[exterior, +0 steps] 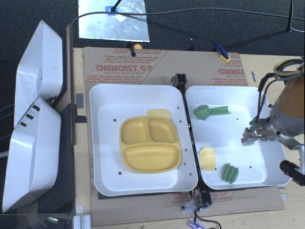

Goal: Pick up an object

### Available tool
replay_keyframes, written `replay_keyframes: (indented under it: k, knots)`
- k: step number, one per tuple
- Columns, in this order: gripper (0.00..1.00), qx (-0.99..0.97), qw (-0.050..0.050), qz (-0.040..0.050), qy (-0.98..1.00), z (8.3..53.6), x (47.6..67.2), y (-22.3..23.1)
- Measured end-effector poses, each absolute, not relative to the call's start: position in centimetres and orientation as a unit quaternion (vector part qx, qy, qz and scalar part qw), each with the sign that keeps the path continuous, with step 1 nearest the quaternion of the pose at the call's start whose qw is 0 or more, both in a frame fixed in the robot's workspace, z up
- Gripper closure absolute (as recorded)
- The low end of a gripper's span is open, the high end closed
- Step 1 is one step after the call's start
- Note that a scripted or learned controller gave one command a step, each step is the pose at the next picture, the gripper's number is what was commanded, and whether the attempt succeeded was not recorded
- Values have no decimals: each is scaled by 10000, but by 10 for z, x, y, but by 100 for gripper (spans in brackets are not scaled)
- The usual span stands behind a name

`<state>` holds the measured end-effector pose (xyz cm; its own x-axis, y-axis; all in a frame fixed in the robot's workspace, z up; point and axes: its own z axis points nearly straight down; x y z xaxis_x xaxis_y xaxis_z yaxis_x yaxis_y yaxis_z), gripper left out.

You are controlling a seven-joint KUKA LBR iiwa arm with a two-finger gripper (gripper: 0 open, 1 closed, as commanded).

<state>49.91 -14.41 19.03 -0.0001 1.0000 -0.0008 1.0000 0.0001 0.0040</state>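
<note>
The pincer (pixel 251 135) hangs at the end of the grey arm over the right bin (pixel 224 89), close to that bin's right wall and about midway along it. It shows as a small metallic cluster, and whether it is spread or pressed together cannot be told from this slant. Nothing can be seen gripped in it; the bin floor just to its left is bare white.

Three loose things lie in the same bin, all to the pincer's left. The green scoop (pixel 211 111) is up and to the left of it, lying flat with its round end towards the divider between the bins and its handle pointing back towards the pincer's side; it is apart from the pincer. The pale block (pixel 207 158) lies down and farther left, near the divider. The green ridged piece (pixel 229 173) is below and slightly left of the pincer, just beside the pale block, not touching it, and near the bin's front wall.

Well to the left of the pincer, across the divider, the left bin (pixel 138 88) holds a yellow tray (pixel 150 143) with three compartments. A pale slab (pixel 158 113) lies touching the tray's far edge.
</note>
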Motion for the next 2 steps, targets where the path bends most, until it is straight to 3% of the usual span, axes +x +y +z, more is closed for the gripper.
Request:
replay_keyframes:
  k: [1,2]
  knots:
    - [100,7069,8,5,7073,206,500,-144]
    - [100,7054,3,9,7088,219,527,-99]
